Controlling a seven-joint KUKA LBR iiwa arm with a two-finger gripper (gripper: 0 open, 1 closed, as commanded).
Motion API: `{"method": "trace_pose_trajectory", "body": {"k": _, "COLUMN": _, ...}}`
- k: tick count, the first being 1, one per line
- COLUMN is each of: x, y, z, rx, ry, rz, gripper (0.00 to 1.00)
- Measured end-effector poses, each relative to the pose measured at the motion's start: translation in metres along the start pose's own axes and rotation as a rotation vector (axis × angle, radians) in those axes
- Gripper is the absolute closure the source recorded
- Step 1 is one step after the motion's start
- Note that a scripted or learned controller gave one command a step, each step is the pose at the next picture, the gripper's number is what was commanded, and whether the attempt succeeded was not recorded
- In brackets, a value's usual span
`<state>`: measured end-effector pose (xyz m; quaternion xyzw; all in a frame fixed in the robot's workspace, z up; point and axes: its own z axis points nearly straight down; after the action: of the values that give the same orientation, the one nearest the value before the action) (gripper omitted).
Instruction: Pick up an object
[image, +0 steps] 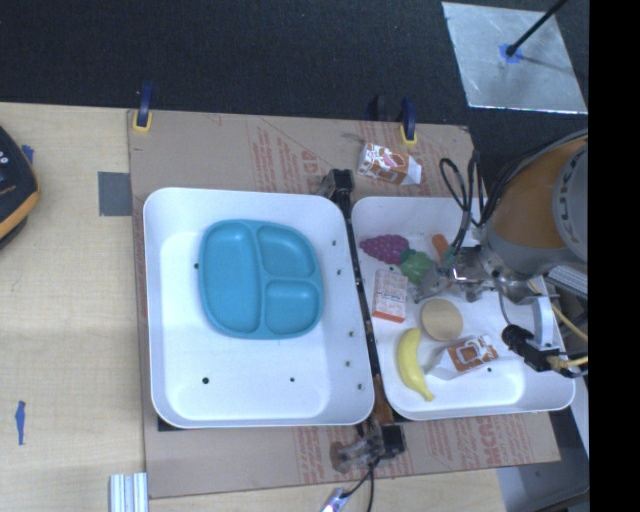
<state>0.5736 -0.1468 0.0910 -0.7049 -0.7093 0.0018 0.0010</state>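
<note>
The right white bin (480, 406) holds purple grapes (385, 246), a green piece (415, 265), a small orange piece (440, 243), a flat white and red packet (390, 296), a round beige piece (441, 320), a yellow banana (411, 362) and a small brown snack packet (470, 354). My gripper (452, 280) is low over that bin, just right of the green piece and above the beige round one. The grey and orange arm (540, 215) covers the bin's right side. Nothing is visibly lifted.
The left bin (250, 402) holds a blue divided plate (262, 278). A loose snack packet (390, 165) lies on the cardboard behind the right bin. A black and yellow device (14, 190) sits at the bench's far left edge. Cables hang beside the arm.
</note>
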Motion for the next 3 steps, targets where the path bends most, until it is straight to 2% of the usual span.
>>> {"method": "trace_pose_trajectory", "body": {"k": 1, "x": -0.040, "y": 0.061, "z": -0.093, "rx": -0.004, "ry": 0.000, "rz": 0.001, "gripper": 0.00}}
{"method": "trace_pose_trajectory", "body": {"k": 2, "x": -0.019, "y": 0.076, "z": -0.001, "rx": 0.000, "ry": 0.001, "rz": 0.000, "gripper": 0.00}}
{"method": "trace_pose_trajectory", "body": {"k": 3, "x": -0.020, "y": 0.077, "z": -0.012, "rx": 0.000, "ry": 0.000, "rz": -0.003, "gripper": 1.00}}
